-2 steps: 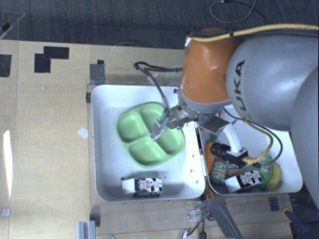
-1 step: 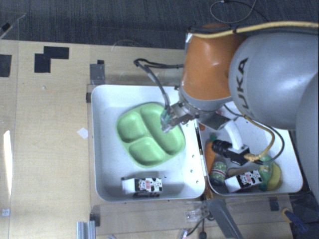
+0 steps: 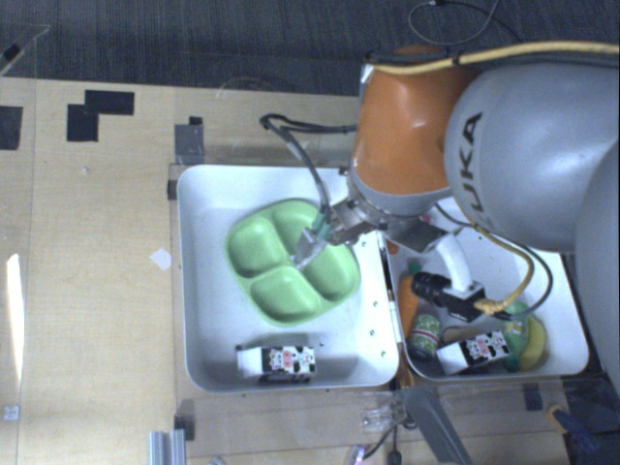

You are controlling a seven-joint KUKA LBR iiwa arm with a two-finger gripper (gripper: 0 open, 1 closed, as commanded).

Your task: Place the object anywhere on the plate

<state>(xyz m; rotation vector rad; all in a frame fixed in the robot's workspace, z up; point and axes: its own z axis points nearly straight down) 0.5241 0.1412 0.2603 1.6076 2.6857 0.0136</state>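
Plate point(image 3: 291, 260): green, four wells, left bin point(image 3: 199, 289). My pincer point(image 3: 315, 240): over plate's centre; whether apart or together, I cannot tell. Object: none seen in grip. Carton point(image 3: 279, 360): near wall. Placement unconfirmed.

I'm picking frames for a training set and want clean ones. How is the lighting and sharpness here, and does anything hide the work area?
Camera view: soft, even light, with mild glare on the left bin's white floor. The green plate is fairly sharp, while the small carton print is too blurred to read. The arm's bulk is close and soft, covering much of the right bin. The gripper is small and indistinct over the plate.
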